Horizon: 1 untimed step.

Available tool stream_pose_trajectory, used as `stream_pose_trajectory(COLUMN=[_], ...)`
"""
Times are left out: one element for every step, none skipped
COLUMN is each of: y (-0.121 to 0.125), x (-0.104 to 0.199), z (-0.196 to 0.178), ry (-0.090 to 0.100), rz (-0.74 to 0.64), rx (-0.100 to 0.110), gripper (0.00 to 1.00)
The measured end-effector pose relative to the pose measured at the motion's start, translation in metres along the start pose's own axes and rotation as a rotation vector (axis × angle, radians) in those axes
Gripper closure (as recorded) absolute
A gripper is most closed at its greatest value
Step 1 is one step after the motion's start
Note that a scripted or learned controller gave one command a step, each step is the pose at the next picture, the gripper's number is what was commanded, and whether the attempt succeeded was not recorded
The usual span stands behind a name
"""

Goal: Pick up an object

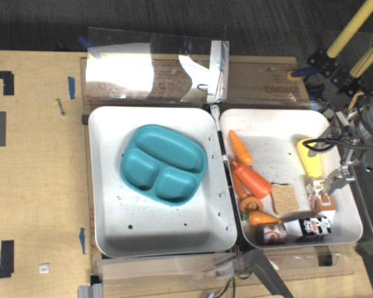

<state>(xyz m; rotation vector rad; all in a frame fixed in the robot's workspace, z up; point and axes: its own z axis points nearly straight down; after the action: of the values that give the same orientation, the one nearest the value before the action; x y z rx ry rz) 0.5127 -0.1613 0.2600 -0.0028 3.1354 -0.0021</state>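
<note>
Robot gripper (331, 185) low over the right bin (280, 126), near its right wall.
Whether its fingers are spread cannot be told; carrots (245, 169), bread (285, 198) lie left of it.

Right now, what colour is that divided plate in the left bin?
Teal blue all over. The divided plate shows best in the camera view, looking down on it.

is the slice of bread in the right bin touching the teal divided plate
Apart. The camera view shows the bread slice in the right bin and the teal plate in the left bin, the bins' rims between them.
</note>
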Motion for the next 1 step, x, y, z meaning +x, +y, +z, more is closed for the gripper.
stream_pose_trajectory(y=[-0.0373], x=[-0.0414], z=[0.1567], ry=[0.013], rz=[0.014], rx=[-0.004], gripper=[0.00])
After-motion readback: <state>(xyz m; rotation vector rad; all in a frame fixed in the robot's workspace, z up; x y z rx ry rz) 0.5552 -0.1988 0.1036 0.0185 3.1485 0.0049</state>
